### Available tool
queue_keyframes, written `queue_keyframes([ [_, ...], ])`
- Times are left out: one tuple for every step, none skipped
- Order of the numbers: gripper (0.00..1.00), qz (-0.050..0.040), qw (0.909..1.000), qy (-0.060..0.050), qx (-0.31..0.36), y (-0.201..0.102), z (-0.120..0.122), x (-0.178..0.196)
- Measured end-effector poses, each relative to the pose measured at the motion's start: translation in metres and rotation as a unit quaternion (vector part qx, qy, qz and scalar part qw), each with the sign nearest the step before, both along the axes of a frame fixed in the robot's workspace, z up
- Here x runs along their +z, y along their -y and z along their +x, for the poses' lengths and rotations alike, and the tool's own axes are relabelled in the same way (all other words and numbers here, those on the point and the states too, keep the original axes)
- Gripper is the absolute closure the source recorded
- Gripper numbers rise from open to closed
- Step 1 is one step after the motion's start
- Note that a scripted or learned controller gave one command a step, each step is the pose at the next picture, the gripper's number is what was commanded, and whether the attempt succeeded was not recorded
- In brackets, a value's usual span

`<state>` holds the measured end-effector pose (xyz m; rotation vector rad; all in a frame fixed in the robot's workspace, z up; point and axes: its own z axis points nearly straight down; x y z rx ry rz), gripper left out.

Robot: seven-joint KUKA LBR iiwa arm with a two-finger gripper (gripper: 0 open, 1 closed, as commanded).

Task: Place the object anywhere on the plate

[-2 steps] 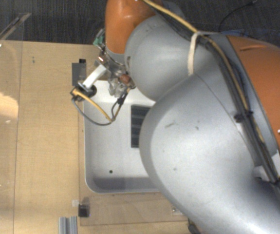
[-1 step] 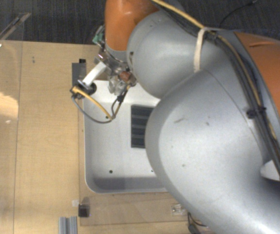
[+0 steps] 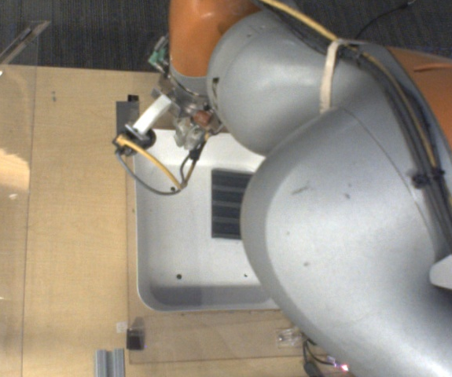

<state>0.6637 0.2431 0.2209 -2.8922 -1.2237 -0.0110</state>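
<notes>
My arm reaches in large across the near bin, and most of what lies under it is hidden from me. My claw hangs at the far end of the white bin, just under the orange band at my wrist. I cannot tell how the claw stands. I judge that I am poised over the bin's far edge because that is where a pick or a drop would start, but this is a guess from the pose alone.

A white tube with a black tip sticks out beside the claw, and a thin yellow-and-black cable loops down from it over the bin wall. These look like parts of my own rig, not the object.

I cannot find the object or the plate; they may lie beneath my arm. Below the claw, on the bin floor, sits a dark slatted patch.

The surface is pale wood, with a glare patch well off from the claw. Beyond it runs dark carpet.
</notes>
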Motion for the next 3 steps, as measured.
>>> queue_keyframes([
  [1.0,0.0004,1.0,0.001,0.003,-0.002,0.0,0.011],
  [1.0,0.0005,1.0,0.003,0.006,-0.003,0.001,0.023],
  [1.0,-0.0012,0.9934,-0.002,0.114,0.007,-0.043,-0.122],
])
